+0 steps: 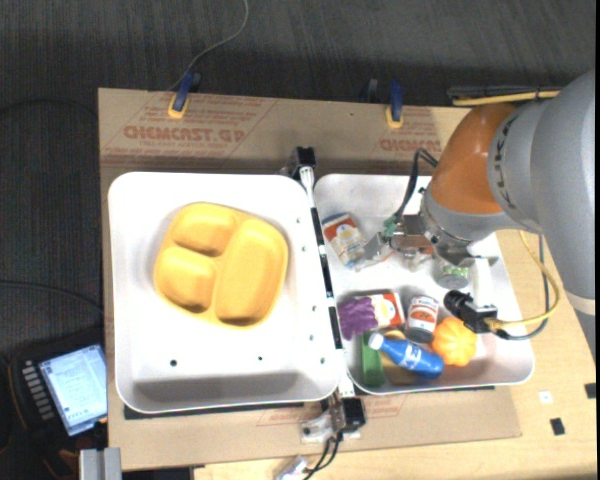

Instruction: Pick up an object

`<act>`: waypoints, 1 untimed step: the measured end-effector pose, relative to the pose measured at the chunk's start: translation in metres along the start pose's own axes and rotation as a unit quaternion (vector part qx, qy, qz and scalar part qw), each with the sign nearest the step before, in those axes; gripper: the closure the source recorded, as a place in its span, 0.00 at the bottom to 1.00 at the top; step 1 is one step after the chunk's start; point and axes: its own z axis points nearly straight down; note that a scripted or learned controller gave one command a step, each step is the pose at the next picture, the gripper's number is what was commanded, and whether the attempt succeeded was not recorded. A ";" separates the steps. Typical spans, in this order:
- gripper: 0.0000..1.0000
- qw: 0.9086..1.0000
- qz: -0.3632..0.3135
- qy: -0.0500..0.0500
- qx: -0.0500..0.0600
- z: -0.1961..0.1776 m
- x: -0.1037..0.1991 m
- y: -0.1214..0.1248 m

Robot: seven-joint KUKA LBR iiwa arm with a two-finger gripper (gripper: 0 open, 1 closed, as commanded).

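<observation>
**Jaws Hidden Behind the Wrist, Over the Right Bin**

Jaws cannot be read from this view: the gripper (412,240) sits low in the right bin (510,368), tucked under the arm's (540,158) orange band, and I cannot tell how wide it stands or whether it has anything.

Just left of the gripper lies a small packet (344,240), glossy, white with red-orange print, its long axis tilted from upper left to lower right. Nearer the front of that bin sits a cluster of objects: a crumpled purple piece (357,317), a small box (386,309) in red, white and yellow, a short can (423,318) with a red label, a rounded orange fruit shape (456,342), and a blue bottle (412,355) lying on its side, white cap pointing left, long axis nearly level. A green thing (371,365) lies under the bottle's cap end.

In the left bin (130,368) rests a smooth yellow moulded tray (220,263) with three rounded lobes.

Both bins are shallow white plastic, standing on a brown board (140,138) printed in red and held by blue and yellow clamps (185,93), above dark ribbed carpet (380,18).
</observation>
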 end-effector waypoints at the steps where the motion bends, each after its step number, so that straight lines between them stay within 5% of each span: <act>1: 0.00 1.000 0.000 -0.001 -0.003 0.009 0.013 -0.052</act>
